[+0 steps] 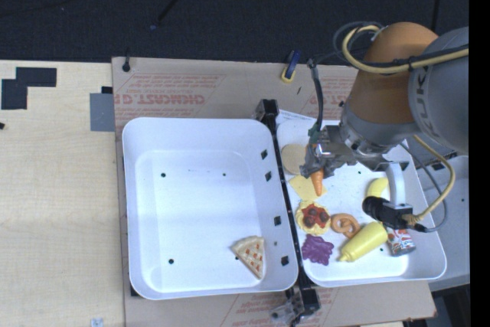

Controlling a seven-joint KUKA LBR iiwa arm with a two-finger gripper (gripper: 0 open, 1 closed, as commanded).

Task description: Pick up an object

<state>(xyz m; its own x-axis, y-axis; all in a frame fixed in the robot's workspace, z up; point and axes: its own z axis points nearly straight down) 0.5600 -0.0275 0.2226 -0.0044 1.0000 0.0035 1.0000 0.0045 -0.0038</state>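
My gripper (317, 168) hangs over the left part of the right bin (429, 268). An orange toy carrot (317, 184) sits with its thick end between the dark fingers and its tip pointing toward the camera side; the gripper looks shut on it. Beneath the carrot lies a flat yellow cheese slice (299, 187). A tan round cookie (292, 158) lies just left of the gripper. The arm's grey and orange wrist (387, 99) covers the bin's far right part.
The right bin also holds a red-topped tart (313, 217), a pretzel (344, 223), purple grapes (317, 248), a yellow bottle (363, 241), a small can (400, 242) and a yellow piece (377, 187). A pizza slice (250, 255) lies in the left bin (138, 203).
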